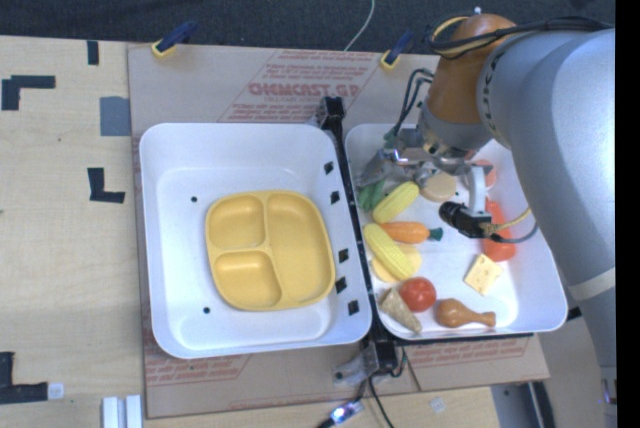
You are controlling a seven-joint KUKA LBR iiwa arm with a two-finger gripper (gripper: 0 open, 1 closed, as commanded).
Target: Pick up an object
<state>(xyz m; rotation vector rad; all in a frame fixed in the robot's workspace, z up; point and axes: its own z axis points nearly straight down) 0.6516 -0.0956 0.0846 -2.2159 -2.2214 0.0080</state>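
The gripper (425,159) sits low over the far-left part of the right bin (545,311), its state impossible to tell under the wrist. Just below it lies a corn cob (396,201), the likeliest target, leaning toward the bin's left wall. A carrot (407,232) touches a second corn cob (391,252); a tomato (418,293), drumstick (463,315) and cheese wedge (484,273) crowd the near edge. The left bin (160,216) carries a yellow divided plate (268,249), presumably set there as the drop spot.

The wooden bench (60,216) carries what looks like a cardboard sheet (290,91); two white bins (165,156) sit side by side on it
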